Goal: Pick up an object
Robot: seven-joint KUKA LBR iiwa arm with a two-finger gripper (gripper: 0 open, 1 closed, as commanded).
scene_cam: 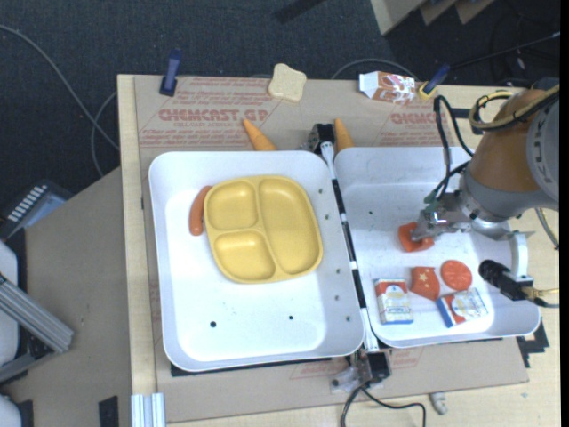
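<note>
On the far left of the tabletop [133, 238] sits the left bin [267, 336], a shallow white tray. Inside it a yellow divided plate [263, 228] with three compartments lies toward the back, and a red-orange sausage [196, 212] lies just beside the plate's left edge, partly tucked against it. Behind the bins, on the brown cardboard, a blue clip [170, 72] stands near the back left corner, a slice of bread [287, 82] rests further right, and an orange carrot [258, 136] pokes up at the back rim of the left bin. A second orange piece [342, 134] sits near the black clamp where the two bins meet. A small crumpled carton [388, 85] lies at the back right. The right bin [382, 185] holds the small things along its front: a little box with a red top [395, 300], a red strawberry-like piece [425, 280], a round red slice [456, 275] and a blue and white packet [465, 307], all near one another. A small red-orange block [416, 236] lies just behind them, in the middle of this bin. The claw [436, 224] is down at that block's right side, touching or nearly touching it; I cannot tell from here whether it is open or closed, or whether it grips the block. The grey arm [511, 172] with its orange band comes in from the right.
</note>
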